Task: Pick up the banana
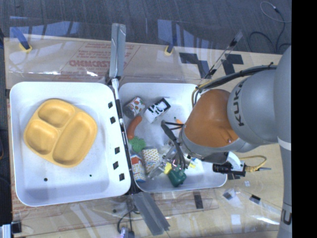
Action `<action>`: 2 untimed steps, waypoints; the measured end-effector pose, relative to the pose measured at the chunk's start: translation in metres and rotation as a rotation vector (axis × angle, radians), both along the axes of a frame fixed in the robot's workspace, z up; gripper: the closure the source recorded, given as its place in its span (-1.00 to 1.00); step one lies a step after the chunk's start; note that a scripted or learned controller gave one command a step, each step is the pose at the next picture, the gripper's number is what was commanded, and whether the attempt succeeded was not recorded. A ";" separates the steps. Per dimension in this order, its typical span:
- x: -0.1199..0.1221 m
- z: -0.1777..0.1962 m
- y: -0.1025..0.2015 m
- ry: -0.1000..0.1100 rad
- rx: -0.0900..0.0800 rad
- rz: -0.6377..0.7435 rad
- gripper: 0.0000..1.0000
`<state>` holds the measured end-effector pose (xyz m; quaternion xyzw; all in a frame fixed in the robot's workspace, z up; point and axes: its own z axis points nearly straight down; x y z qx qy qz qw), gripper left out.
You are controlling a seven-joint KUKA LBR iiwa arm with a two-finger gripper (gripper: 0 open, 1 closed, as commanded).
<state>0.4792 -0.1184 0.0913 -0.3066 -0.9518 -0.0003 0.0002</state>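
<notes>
My gripper (170, 161) is low in the right bin (208, 182), near its front wall, with the orange band and grey wrist (213, 120) above it covering the bin's right half. A small yellow patch (174, 169) shows just under the gripper tip, against a dark green object (178, 178). It could be part of the banana, but too little of it shows to be sure. Whether anything is held is hidden by the gripper body.
The right bin also holds an orange-red sausage-shaped item (133, 126), a green toy (137, 144), a patterned packet (150, 157), a black-and-white item (158, 108) and a small can (135, 104). A yellow divided plate (60, 132) lies in the left bin (29, 182).
</notes>
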 end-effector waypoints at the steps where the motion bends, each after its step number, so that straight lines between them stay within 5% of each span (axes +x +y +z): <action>1: 0.041 0.028 0.000 0.001 -0.001 -0.273 -1.00; 2: -0.003 0.000 0.004 0.002 0.000 -0.210 -1.00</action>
